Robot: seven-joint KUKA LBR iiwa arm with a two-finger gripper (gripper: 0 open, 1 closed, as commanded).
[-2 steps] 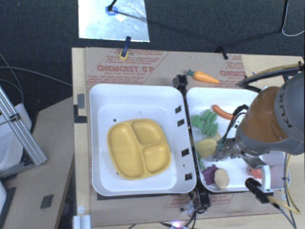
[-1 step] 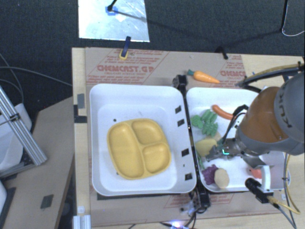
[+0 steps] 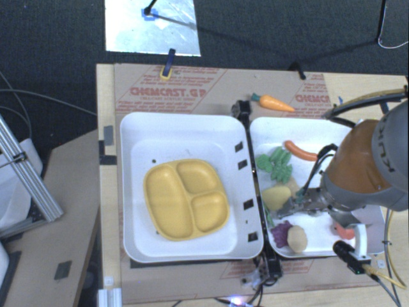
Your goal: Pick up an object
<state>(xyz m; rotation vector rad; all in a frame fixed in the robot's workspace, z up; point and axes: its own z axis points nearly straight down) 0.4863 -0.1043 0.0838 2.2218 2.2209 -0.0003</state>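
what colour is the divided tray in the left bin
Yellow tray, seen in the camera view.

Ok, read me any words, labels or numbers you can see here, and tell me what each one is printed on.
"CHEMCAST G P": red print on the brown sheet under the bins, left of centre.
"CHEMCAS": the same red print at the sheet's right, cut off by the arm.
Dark lettering on the arm's grey shell: too blurred to read.

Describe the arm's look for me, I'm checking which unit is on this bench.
A bulky grey arm with a wide orange band above the wrist, dark lettering on the grey shell, black cables looping beside it, and a dark metal gripper.
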